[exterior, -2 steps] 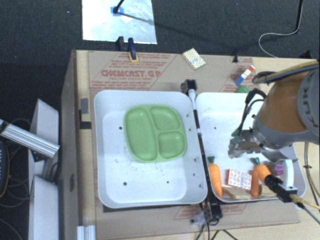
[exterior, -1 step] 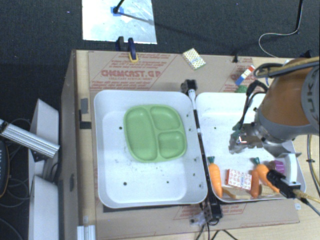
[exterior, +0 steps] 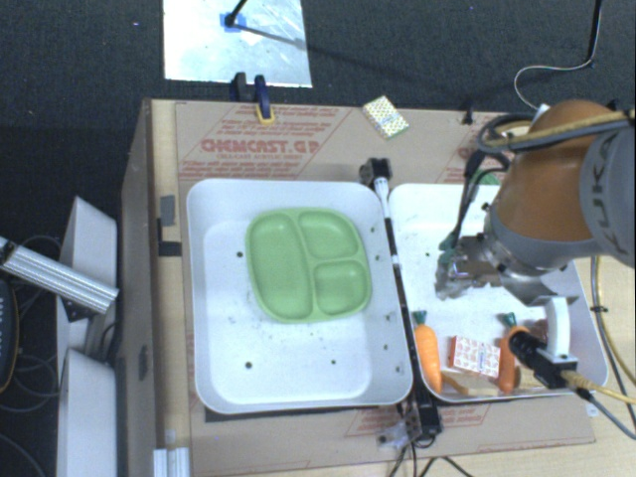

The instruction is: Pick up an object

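Nearest the camera, along the front wall of the right bin [exterior: 427, 207], lie a carrot [exterior: 427, 354], a small white packet with red print [exterior: 475, 356] and a second orange piece [exterior: 509, 361], perhaps another carrot, partly hidden. Above them the gripper [exterior: 455, 278] hangs over bare bin floor; whether it is wide or narrow I cannot tell. The left bin [exterior: 229, 366] holds a green divided plate [exterior: 308, 264]. Beyond, a yellow patterned block [exterior: 385, 115] rests on the bench.
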Motion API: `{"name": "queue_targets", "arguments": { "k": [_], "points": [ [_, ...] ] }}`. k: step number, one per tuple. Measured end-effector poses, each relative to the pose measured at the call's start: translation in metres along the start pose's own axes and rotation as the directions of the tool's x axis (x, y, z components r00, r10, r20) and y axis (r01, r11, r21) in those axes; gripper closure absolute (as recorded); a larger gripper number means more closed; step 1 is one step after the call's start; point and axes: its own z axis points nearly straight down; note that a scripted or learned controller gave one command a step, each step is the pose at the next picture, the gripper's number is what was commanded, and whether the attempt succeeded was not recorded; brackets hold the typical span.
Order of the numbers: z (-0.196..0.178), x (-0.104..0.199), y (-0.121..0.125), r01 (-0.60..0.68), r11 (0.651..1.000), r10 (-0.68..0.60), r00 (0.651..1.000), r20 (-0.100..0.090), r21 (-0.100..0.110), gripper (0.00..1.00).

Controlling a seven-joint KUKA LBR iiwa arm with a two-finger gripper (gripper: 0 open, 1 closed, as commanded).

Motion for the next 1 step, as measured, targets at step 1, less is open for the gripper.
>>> {"name": "queue_targets", "arguments": {
  "k": [1],
  "points": [
    [0.0298, 0.0326, 0.0734, 0.0, 1.0, 0.0, 1.0, 0.0, 0.002, 1.0]
  ]
}}
